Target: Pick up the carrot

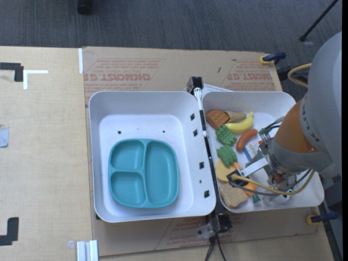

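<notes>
- Beyond the teal divided plate (144, 173), past the far edge of the bench (38, 145), grey carpet (174, 15) covers the room's floor.
- Under the plate's white bin (141, 99), a sheet of printed cardboard (125, 69) lies on the pale wood of the bench.
- Right of the plate, the grey arm (326, 91) with its orange band reaches down into the second bin (261, 99).
- The gripper (267, 170) hangs low over that bin's near end, well right of the plate. I cannot tell whether it is open or closed.
- The carrot (247, 188), as I read it, is the small orange piece just on the plate's side of the gripper, touching a bread slice (234, 198).
- It looks like a toy, so probably light, stiff and rather slippery. Crowded as it is, I'd take it across its middle.
</notes>
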`<state>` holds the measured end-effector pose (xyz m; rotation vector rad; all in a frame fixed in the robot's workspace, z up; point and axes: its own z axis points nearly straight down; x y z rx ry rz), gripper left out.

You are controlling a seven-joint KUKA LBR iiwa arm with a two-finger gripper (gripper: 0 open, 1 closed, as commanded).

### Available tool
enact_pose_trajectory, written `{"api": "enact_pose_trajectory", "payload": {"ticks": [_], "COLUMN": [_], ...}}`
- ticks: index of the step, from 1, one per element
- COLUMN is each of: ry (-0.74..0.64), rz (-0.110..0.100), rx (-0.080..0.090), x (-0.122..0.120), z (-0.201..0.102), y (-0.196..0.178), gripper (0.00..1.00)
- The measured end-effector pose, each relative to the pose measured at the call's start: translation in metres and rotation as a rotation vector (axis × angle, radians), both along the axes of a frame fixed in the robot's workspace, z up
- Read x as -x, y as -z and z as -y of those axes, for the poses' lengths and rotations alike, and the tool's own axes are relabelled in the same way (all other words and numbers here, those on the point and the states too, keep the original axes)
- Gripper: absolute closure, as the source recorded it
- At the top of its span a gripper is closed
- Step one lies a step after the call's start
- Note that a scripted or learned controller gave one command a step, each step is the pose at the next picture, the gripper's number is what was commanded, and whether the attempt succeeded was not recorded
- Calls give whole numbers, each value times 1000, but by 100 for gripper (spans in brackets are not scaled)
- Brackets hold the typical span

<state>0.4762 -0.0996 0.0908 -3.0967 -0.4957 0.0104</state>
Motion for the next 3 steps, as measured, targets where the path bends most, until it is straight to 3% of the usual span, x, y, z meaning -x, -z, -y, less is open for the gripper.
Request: {"api": "enact_pose_trajectory", "payload": {"ticks": [3], "ry": [76], "rz": [4], "rx": [2], "x": [-1], "z": [-8], "y": [0], "gripper": [0]}}
